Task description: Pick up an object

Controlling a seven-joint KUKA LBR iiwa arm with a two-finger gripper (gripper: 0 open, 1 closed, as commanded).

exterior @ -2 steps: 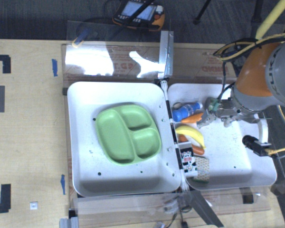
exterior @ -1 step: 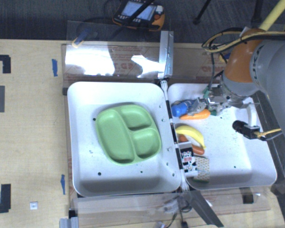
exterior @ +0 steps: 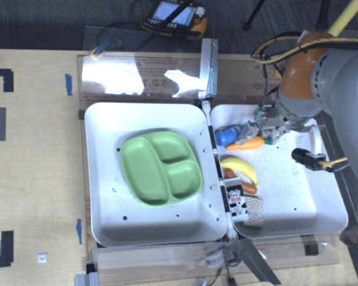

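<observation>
We see the arm (exterior: 340,82) cut off by the frame's right edge, its bulk covering the right bin's (exterior: 298,210) upper right corner. The pincer (exterior: 267,127) is too small and cluttered for us to read. The small patterned items (exterior: 244,206) low along the divider stay blurred beyond naming, and the desk (exterior: 30,177) runs off the left

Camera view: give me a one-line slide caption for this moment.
KUKA arm's gripper low in the right bin by the carrot and blue object; green divided plate fills the left bin.
</observation>
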